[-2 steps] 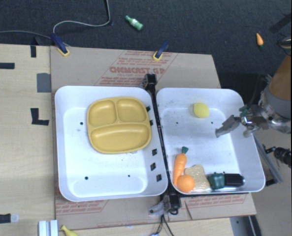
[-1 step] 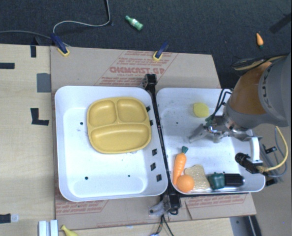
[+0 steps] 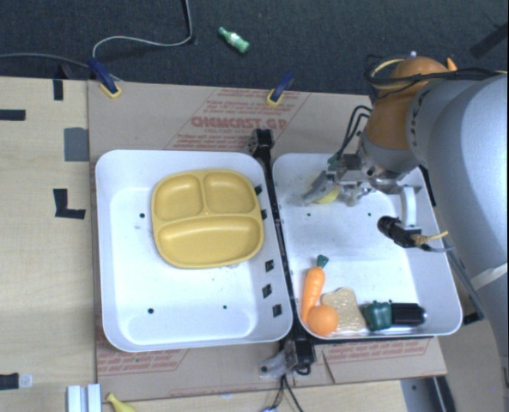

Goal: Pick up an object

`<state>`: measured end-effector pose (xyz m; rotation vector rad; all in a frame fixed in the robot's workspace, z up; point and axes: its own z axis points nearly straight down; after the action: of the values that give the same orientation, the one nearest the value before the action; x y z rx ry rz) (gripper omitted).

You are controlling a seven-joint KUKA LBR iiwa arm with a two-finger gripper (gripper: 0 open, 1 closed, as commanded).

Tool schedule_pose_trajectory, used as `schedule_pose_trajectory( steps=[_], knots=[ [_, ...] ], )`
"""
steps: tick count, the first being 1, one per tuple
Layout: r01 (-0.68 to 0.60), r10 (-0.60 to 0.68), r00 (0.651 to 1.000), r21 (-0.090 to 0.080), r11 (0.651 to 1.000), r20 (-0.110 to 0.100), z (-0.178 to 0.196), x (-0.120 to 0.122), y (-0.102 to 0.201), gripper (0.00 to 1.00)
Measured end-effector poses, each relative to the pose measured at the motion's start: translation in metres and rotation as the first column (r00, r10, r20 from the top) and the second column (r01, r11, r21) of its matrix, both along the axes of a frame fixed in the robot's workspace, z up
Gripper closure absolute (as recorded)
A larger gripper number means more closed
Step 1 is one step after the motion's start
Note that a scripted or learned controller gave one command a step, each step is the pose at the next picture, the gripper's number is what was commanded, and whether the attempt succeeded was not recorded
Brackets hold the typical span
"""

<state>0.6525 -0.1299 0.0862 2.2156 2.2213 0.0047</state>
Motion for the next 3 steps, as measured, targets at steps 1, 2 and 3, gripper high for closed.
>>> schedule_pose_trajectory(
  steps=[1, 2, 3],
  knots=[
    [-0.001, 0.001, 1.0, -0.002, 1.0, -0.002, 0.01, 0.0, -0.001, 1.0],
    [0.001, -0.001, 1.0, 0.0, 1.0, -0.005, 0.15, -0.053, 0.037, 1.0],
    [0.0, 0.0, 1.0, 0.001, 1.0, -0.005, 0.161, -0.075, 0.073, 1.0]
  ],
)
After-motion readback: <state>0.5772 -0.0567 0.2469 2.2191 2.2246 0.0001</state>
